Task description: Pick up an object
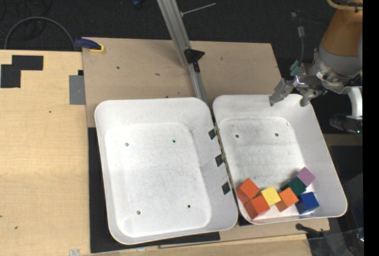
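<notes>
Several small coloured blocks lie huddled in the near right corner of the right bin (pixel 260 108): two orange-red blocks (pixel 253 197), a yellow block (pixel 271 196), an orange block (pixel 289 197), a green block (pixel 296 184), a purple block (pixel 305 176) and a blue block (pixel 307 202). My gripper (pixel 293 95) hangs over the far right corner of that bin, well away from the blocks, fingers spread open and nothing between them.
The left bin (pixel 155 166) sits beside the right one, joined by black clips (pixel 218 159). A slanted aluminium rail (pixel 176 29) rises behind the bins. The wooden bench (pixel 41 148) spreads out to the left.
</notes>
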